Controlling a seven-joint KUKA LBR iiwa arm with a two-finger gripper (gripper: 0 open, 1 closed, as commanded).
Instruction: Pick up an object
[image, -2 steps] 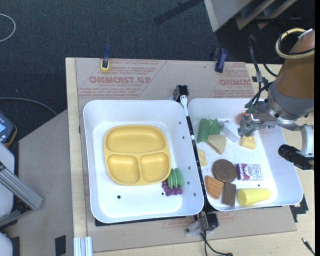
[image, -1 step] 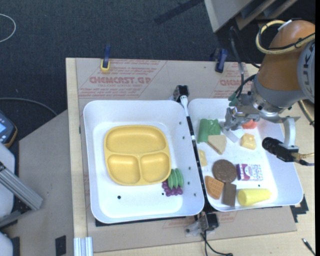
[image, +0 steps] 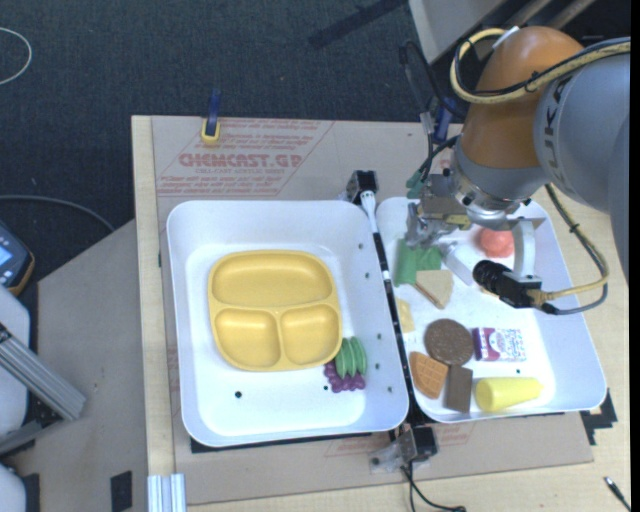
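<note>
Claw (image: 432, 222) sits low in upper-left of right bin (image: 590, 370), right over green piece (image: 410, 265) w/ bread wedge (image: 435, 288) just beside. Can't tell if it's open or closed (wrist hides it). Go straight down, center on green, avoid nudging wedge.

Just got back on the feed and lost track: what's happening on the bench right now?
The arm is reaching into the right bin, its end effector low over the far end near a green item and a bread-like wedge. Nothing is visibly gripped. Other toy foods there include a brown disc and a yellow piece. The left bin holds a yellow divided plate and purple grapes.
</note>
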